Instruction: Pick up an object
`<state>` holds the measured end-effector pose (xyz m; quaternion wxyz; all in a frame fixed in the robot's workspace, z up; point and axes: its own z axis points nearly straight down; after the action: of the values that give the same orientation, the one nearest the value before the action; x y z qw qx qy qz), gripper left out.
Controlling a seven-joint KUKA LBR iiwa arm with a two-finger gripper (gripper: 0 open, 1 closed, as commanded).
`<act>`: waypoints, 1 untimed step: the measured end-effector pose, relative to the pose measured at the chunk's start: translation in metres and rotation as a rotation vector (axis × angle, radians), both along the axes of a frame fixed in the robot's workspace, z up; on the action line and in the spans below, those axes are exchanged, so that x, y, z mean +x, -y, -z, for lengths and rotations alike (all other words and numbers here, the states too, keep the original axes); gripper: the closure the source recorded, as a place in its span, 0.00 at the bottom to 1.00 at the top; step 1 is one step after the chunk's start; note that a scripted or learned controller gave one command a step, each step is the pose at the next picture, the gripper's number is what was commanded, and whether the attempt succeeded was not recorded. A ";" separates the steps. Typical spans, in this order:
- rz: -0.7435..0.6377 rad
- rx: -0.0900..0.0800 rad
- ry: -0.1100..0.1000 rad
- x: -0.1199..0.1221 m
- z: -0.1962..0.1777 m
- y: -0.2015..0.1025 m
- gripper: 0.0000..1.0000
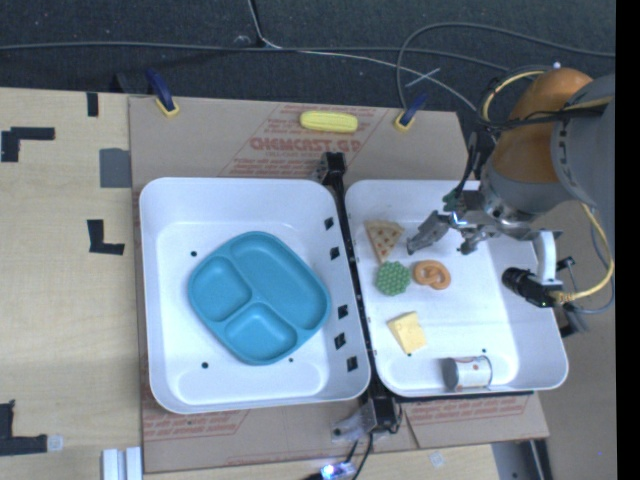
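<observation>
White right bin [530, 368] holds the goods: pretzel [432, 275] near its middle, green ball [392, 278] just left of the pretzel, cracker wedge [383, 238] above the ball, yellow block [407, 332] below it, small can [467, 371] at the bin's near wall. Claw [450, 230] hangs above the pretzel, fingers spread apart, gripping nothing. Blue tray [259, 296] sits in the left bin [160, 268].

Single fixed overhead camera — slanted down over both bins [150, 268]

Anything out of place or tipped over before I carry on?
Yes: a yellow corn cob lies on the cardboard behind the bins, outside both. In the right bin, a small can lies on its side near the front wall.
</observation>
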<state>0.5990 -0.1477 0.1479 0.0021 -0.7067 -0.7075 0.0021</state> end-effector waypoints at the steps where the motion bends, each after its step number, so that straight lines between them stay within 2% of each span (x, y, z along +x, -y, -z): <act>1: 0.000 0.000 0.002 -0.006 0.046 -0.004 0.00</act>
<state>0.5926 -0.1433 0.1023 0.0014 -0.7068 -0.7074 0.0017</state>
